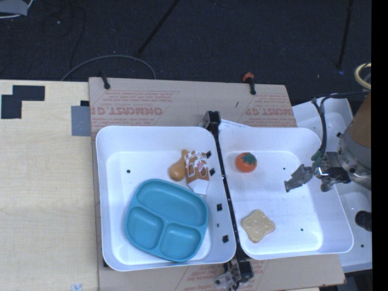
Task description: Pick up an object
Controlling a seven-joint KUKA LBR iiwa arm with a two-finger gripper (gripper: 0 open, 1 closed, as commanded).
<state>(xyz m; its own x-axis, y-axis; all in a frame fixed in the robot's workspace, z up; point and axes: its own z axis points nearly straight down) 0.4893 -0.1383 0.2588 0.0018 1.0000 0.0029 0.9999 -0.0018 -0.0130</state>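
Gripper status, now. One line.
Gripper: over the right bin, nothing seen between its fingers; open or shut cannot be told from this view.

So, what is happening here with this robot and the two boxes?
A grey robot arm reaches in from the right, and its pincer hangs over the right bin with nothing between its fingers. In that bin lie a small orange tomato-like toy and a beige cracker-shaped piece. The left bin holds a blue divided plate and a brown-and-white toy. Nothing has been picked up yet.
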